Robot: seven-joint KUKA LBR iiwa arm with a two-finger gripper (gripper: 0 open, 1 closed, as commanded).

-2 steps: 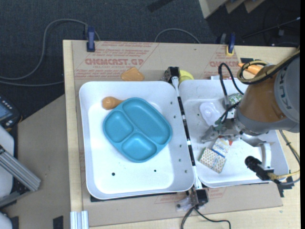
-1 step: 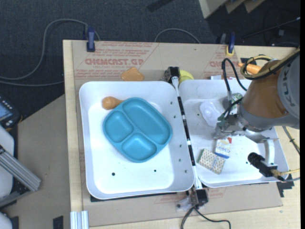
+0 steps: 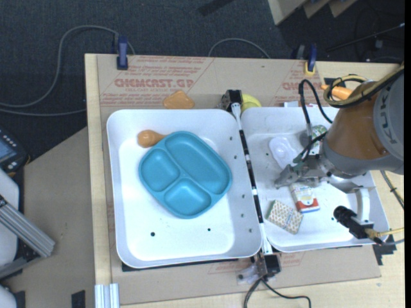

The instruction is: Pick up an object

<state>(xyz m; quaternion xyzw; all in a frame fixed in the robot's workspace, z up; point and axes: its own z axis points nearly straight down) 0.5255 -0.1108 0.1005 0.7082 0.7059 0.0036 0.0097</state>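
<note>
Two white bins on desk [image 3: 96,172], dark carpet beyond. Blue tray [image 3: 185,172] fills left bin [image 3: 128,236]; right bin [image 3: 321,239] holds carton [image 3: 306,197], patterned packet [image 3: 284,215]. Gripper [image 3: 300,172] above carton, jaws state unclear.

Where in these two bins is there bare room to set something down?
The left bin has bare floor along its front, below the blue divided plate, and a strip down its left wall. The right bin is crowded: the tool, a clear cup, a red-and-white packet and a patterned pouch fill its middle.
</note>
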